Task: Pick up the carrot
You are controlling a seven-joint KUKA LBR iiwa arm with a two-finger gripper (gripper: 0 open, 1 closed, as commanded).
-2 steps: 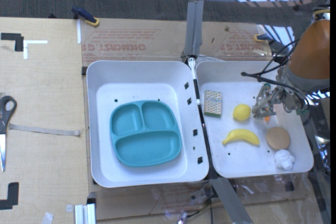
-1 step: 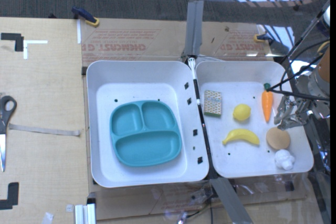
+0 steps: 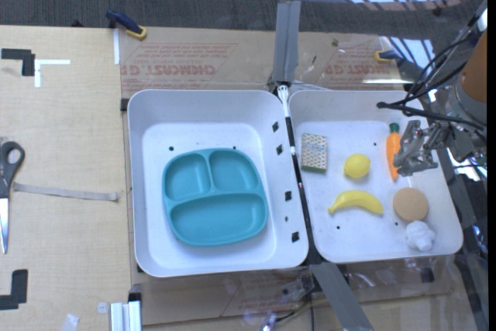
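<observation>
Because the carrot (image 3: 394,153) lies lengthwise near the right bin's (image 3: 341,248) far right wall, the claw (image 3: 408,155) hangs just beside it, seemingly lined up for a grasp; whether its grip is apart or together, I cannot tell.

Cardboard sheet (image 3: 186,58) along the bench's far edge: red printed lettering, seen reversed, partly legible as "CHEMCAT"; the rest too faint to read

A divided plate (image 3: 215,198) is sitting in the left bin (image 3: 147,167); the carrot (image 3: 393,153) is lying in the right bin (image 3: 341,108), the gripper (image 3: 408,159) just beside it.
</observation>
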